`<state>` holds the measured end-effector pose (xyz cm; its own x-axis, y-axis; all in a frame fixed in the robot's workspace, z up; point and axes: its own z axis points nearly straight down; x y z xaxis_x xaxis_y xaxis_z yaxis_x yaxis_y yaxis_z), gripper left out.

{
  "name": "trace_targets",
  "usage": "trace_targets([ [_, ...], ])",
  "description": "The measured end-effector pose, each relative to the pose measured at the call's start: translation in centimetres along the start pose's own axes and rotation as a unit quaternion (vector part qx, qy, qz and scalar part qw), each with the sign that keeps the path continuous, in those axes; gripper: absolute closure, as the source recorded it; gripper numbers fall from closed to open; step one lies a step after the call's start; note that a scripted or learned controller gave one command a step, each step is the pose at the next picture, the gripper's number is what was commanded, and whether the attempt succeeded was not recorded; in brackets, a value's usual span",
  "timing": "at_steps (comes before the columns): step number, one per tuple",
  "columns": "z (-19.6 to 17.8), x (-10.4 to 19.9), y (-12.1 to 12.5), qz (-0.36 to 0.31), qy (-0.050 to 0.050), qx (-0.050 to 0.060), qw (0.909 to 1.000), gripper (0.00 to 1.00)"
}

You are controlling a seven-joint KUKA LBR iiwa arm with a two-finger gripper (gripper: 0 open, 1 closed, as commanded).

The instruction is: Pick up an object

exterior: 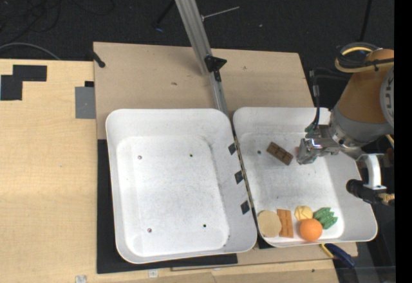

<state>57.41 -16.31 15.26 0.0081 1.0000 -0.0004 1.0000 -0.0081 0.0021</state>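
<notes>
The gripper (308, 152) is hanging low over the right bin (283, 127), in its upper right part, reaching in from the right on the grey arm (362, 108) with its orange band. Whether its fingers are parted or closed cannot be told from this angle, and nothing is showing between them.

Just to the left of the gripper, a small brown block (280, 153) is lying tilted on the bin floor, close to the gripper but apart from it, with bare white floor between the two. Nothing is standing in the way on that side.

Well below the gripper, along the bin's near edge, five small items are sitting in a tight row: a pale tan bread-like piece (269, 224), an orange-brown strip (285, 223) touching it, a small yellow piece (303, 212), an orange ball (311, 230) and a green leafy piece (326, 217). All are clear of the gripper.

Farther left, beyond the divider with black clips (239, 177), the left bin (129, 127) is lying alongside. Up and to the left of the gripper, a slanted aluminium rail (191, 21) is rising from the junction of the two bins, well apart from the gripper.
</notes>
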Motion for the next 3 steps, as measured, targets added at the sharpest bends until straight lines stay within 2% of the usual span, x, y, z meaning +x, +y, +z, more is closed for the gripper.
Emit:
trace_targets([
  [1,-5.3,-0.1,0.1,-0.005,0.0,-0.001,1.0,1.0],
  [3,-6.4,10.9,0.2,-0.006,0.002,0.003,1.0,1.0],
])
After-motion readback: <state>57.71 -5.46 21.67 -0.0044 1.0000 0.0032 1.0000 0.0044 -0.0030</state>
